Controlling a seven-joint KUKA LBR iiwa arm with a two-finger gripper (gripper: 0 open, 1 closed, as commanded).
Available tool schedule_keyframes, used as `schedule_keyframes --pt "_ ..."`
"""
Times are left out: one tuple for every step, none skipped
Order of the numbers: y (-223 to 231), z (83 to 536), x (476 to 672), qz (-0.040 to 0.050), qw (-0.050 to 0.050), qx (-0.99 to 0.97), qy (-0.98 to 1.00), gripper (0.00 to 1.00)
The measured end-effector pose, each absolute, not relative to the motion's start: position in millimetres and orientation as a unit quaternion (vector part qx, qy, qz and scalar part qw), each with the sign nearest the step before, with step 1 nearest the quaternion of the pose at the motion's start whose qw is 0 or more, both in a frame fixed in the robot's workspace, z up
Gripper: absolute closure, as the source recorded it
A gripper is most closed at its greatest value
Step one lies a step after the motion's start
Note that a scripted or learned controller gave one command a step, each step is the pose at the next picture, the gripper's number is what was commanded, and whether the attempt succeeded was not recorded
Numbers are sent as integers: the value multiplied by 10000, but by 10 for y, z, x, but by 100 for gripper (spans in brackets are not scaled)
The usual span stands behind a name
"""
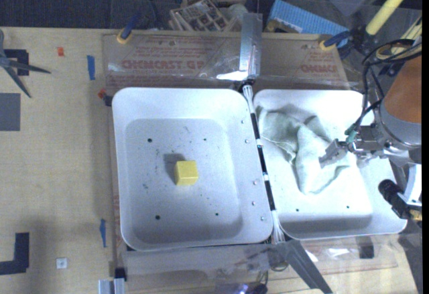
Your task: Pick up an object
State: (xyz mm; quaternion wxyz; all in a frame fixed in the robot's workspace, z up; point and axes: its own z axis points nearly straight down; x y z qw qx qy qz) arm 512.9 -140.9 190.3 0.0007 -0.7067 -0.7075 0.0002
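- the cloth [305, 149] looks soft and light, so it should bunch up easily; a raised fold is the best place to pinch, since flat parts would slip away under the fingers.
- it is pale, whitish-green, crumpled into a loose heap with ridges and creases, and it lies in the right bin [355, 215], toward that bin's far and middle part.
- the hand [333, 153] is low over the near-right edge of the cloth, at or touching the fabric; i cannot tell whether it is apart or together, and no cloth is plainly seen between its tips.
- the other candidate is a small yellow block [187, 172] near the middle of the left bin [134, 118]; it looks stiff and light, with flat sides that would suit a squeeze from two opposite faces.
- both bins sit side by side on the surface [53, 152], and the block is well apart from the hand.
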Motion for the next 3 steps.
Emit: schedule_keyframes --pt "-914 1005 4787 3 6 -7337 -6795 0" --pt "-940 1100 4786 1 -5 -7358 -6772 100" --pt "-1536 1187 4789 2 -6 -8211 -5708 100"
